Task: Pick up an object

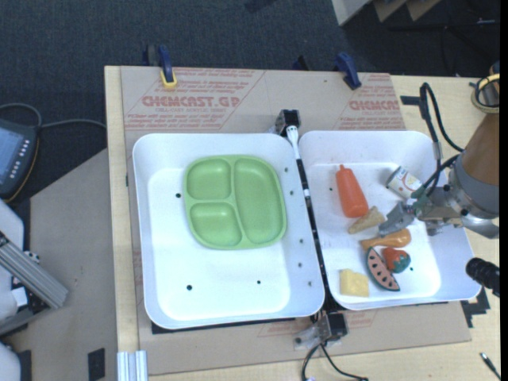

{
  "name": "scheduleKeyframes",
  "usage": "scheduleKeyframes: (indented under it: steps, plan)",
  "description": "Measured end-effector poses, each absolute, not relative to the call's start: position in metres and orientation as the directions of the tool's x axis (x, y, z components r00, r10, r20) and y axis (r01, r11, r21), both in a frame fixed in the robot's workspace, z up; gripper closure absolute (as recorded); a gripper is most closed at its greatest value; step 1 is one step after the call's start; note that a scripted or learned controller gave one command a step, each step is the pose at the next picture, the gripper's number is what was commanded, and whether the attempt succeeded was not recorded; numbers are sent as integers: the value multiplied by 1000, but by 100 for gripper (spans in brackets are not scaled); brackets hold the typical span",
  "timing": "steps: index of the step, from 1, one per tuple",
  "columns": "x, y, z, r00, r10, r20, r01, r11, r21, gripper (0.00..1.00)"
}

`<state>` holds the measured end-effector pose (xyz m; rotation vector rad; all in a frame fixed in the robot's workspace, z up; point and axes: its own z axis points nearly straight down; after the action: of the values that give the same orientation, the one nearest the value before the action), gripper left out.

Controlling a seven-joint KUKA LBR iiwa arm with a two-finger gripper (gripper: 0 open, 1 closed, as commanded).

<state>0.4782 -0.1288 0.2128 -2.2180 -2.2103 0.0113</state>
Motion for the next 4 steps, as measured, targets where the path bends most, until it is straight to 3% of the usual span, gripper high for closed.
scheduleKeyframes:
  steps: [1,3,4]
  plan:
    - [481,-129,218,0,1000,0,1000,0,0,0]
    - [477,-134,96,1,1000,2,1000,-1,-7,0]
    - [477,-134,84,0,1000,2,1000,0,-4,0]
